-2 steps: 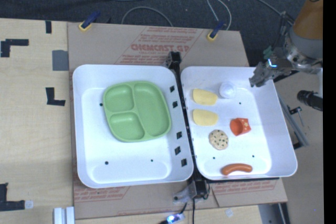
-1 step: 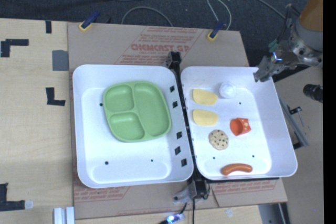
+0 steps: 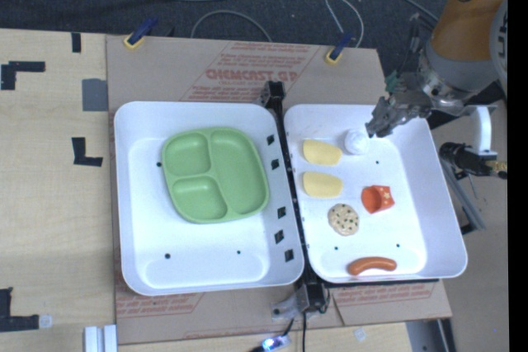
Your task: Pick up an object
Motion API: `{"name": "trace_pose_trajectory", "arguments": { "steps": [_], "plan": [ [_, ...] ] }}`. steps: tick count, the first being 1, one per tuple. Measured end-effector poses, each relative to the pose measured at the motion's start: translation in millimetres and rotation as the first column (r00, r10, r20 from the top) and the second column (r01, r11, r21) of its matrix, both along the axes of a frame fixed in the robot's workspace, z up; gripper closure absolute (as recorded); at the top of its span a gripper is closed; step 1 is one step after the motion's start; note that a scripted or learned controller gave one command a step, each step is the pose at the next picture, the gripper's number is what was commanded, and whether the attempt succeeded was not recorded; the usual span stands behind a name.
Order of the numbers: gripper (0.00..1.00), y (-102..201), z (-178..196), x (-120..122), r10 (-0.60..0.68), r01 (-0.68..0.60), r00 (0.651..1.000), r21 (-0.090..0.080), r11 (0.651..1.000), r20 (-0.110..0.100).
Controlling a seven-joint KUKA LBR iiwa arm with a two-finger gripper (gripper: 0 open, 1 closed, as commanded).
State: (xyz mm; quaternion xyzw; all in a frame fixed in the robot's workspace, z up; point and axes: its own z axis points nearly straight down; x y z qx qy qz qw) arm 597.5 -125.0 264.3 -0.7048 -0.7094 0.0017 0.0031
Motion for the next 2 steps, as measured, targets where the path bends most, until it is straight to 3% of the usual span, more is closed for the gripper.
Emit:
{"name": "trace_pose_trajectory", "arguments": {
  "steps": [2],
  "plan": [
    [1.00, 108, -22, -15, 0.000, 0.000, 1.000, -0.001, 1.000, 0.000]
  ]
}}
